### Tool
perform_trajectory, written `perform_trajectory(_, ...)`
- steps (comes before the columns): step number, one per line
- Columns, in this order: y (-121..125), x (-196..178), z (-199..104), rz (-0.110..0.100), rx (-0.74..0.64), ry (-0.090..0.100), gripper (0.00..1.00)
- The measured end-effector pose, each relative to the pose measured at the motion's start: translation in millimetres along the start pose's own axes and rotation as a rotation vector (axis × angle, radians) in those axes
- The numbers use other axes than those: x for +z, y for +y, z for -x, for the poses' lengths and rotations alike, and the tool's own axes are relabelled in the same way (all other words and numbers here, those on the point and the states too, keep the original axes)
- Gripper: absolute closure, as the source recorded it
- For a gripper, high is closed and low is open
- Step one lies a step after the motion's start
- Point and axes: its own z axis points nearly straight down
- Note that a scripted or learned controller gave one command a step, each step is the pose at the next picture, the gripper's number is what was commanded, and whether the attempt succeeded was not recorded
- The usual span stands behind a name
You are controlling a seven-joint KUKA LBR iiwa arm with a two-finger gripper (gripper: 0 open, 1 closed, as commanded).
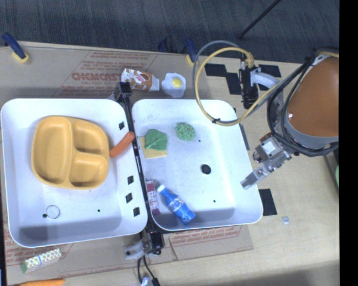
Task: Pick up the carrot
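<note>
Two shallow white plastic bins sit side by side on a cardboard-covered desk (95, 70). The left bin (24, 219) serves as the landmark. Inside it lies a smooth mustard-yellow tray (68, 152), rounded and split into three compartments. The carrot (122, 145), a small glossy orange stick, lies tilted at this bin's right edge, just beside the tray. Right of the left bin, the right bin (224, 154) holds a leafy green and yellow piece (155, 143), a bumpy green ball (185, 131), a blue bottle (176, 204) and a slim dark red packet (151, 196). Far right of the left bin, the metal gripper (250, 181) hangs over the right bin's outer rim, well apart from the carrot. Whether its fingers are open or closed cannot be told.
</note>
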Motion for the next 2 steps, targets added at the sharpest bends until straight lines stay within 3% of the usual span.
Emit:
perform_trajectory(1, -50, -37, -31, -0.003, -0.401, 0.002, 1.0)
perform_trajectory(2, -48, -14, -35, -0.004, -0.758, 0.003, 1.0)
